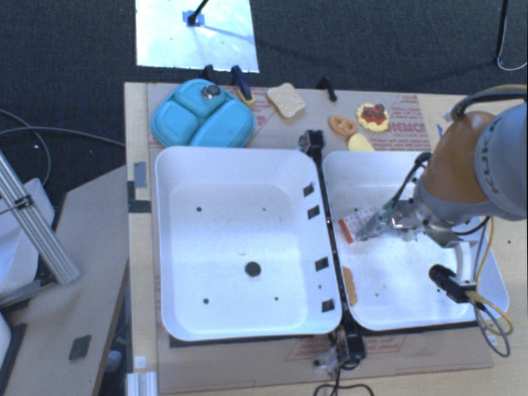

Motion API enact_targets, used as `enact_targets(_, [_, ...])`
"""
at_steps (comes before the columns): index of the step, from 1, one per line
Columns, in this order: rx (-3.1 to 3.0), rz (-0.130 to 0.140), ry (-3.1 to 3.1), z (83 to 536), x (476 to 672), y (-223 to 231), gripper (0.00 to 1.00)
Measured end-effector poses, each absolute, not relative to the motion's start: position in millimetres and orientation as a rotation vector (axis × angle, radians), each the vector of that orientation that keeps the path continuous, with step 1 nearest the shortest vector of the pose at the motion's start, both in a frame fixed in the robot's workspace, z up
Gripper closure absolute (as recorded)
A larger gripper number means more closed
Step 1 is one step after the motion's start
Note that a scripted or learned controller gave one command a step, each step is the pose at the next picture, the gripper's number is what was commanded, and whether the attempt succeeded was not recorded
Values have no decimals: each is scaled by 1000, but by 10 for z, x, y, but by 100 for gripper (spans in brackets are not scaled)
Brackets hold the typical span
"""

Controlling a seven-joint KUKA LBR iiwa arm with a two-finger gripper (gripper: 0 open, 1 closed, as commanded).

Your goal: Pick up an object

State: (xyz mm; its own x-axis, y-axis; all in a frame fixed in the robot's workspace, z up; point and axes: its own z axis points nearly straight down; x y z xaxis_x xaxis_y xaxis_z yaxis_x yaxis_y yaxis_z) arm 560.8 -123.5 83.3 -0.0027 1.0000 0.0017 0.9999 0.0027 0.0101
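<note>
In the right bin (462, 316), the tool (381, 219) is sitting low over the floor near the bin's left wall, its tip at a small packet with red and white markings (356, 223). Cannot tell whether the tool is apart or together, or whether the packet is gripped. A brown biscuit-like piece (350, 285) is lying by the same wall, nearer the front. Behind the bins on the counter (412, 110), a blue lidded tray (203, 115), a toast slice (286, 100) and a pretzel (341, 125) are resting.
</note>
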Motion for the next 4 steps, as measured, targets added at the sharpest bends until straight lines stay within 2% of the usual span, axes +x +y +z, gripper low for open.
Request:
enact_targets(1, [2211,17,2214,1008,5620,-1244,100])
enact_targets(2, [2199,18,2235,1903,5859,-165,100])
enact_targets(3, [2205,6,2234,1848,5994,819,100])
enact_targets(4, [2225,-1,2207,1853,6442,-394,100])
